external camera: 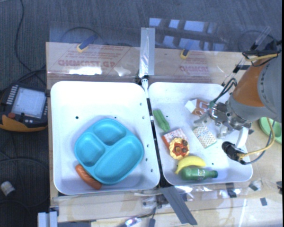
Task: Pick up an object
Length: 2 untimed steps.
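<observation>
My gripper (209, 117) hangs low in the right bin (236, 174), near its back right part, at the end of the grey arm with the orange band (250, 87). It sits right over a white checked packet (206, 136) and just beside an orange-and-white packet (197, 107). Further forward lie a pizza-slice toy (177, 144), a yellow banana (189, 163) and a green bottle (199, 174). A green cucumber (161, 120) rests by the bin's left wall. I see nothing clearly held.
The left bin (66, 98) holds a blue divided plate (109, 149) with an orange sausage (87, 176) at its front left. A black cable loop (236, 154) hangs off the wrist. A divider rim (151, 126) separates the bins.
</observation>
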Available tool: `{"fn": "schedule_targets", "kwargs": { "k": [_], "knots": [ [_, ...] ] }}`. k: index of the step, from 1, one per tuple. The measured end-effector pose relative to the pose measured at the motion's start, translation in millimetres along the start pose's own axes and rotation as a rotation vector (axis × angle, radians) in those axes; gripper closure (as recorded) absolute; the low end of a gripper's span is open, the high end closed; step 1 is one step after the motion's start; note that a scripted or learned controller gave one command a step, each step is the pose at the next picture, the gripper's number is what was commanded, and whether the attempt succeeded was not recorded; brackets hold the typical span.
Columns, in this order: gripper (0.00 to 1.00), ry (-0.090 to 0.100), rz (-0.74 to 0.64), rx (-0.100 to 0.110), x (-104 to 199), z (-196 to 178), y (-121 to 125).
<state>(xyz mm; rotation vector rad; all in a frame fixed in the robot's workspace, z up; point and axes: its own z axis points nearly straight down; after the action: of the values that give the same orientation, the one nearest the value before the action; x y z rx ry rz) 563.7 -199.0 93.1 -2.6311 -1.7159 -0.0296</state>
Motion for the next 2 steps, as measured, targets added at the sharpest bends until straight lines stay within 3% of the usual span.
{"fn": "schedule_targets", "kwargs": {
  "k": [1, 2],
  "knots": [
    [0.00, -0.016, 0.026, -0.004, 18.2, 2.8, -37.2],
    [0.00, -0.015, -0.055, 0.001, 23.4, 4.4, 17.9]
  ]
}}
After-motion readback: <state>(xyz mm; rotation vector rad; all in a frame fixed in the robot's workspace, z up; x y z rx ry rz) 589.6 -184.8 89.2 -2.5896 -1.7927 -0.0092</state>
